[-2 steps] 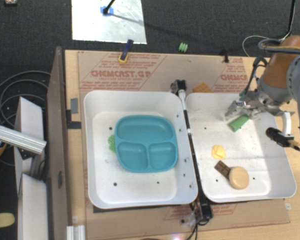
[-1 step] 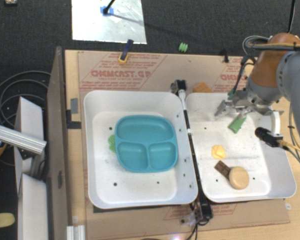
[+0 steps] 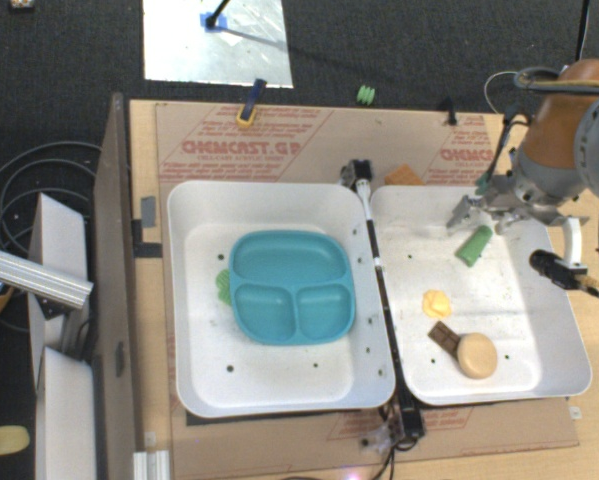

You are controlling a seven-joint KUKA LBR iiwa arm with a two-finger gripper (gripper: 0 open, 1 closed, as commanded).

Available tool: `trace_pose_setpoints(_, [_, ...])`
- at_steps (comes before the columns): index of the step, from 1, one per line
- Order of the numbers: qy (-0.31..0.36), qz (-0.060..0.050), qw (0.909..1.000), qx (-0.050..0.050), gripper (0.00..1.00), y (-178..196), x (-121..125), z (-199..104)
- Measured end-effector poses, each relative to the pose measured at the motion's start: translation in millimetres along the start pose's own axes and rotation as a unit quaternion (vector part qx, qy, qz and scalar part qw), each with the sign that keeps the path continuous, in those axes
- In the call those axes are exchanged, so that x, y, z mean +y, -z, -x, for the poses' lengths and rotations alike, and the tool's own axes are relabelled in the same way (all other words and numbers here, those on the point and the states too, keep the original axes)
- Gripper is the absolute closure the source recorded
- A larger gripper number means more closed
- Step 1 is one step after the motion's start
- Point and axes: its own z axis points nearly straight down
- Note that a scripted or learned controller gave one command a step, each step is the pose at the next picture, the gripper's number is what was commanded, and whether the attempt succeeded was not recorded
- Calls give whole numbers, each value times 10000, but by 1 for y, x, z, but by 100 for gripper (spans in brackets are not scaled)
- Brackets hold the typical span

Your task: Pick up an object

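My gripper (image 3: 486, 218) hangs over the far part of the right bin (image 3: 554, 368), its metal fingers (image 3: 460, 214) spread open. A green block (image 3: 474, 246) lies tilted on the bin floor just in front of the fingertips, not clamped between them. Nearer the front of the same bin sit a small yellow lump (image 3: 437, 303), a brown bar (image 3: 442, 335) and a tan round piece (image 3: 478, 356) that touches the bar.
The left bin (image 3: 194, 368) holds a teal divided plate (image 3: 291, 286) with a small green thing (image 3: 222, 286) poking out at its left edge. A black-and-white divider (image 3: 371, 238) runs between the bins. Cables and a metal rail lie off the bench at left.
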Motion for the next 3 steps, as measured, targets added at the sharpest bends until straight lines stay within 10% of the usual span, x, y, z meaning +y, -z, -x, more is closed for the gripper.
trace_pose_setpoints(1, [0, -21, 10000, 7, 0, -34, -13, 14])
trace_pose_setpoints(2, [12, 9, 10000, 1, 100, -21, -11, 13])
trace_pose_setpoints(3, [52, 10, 10000, 8, 100, 22, 22, -55])
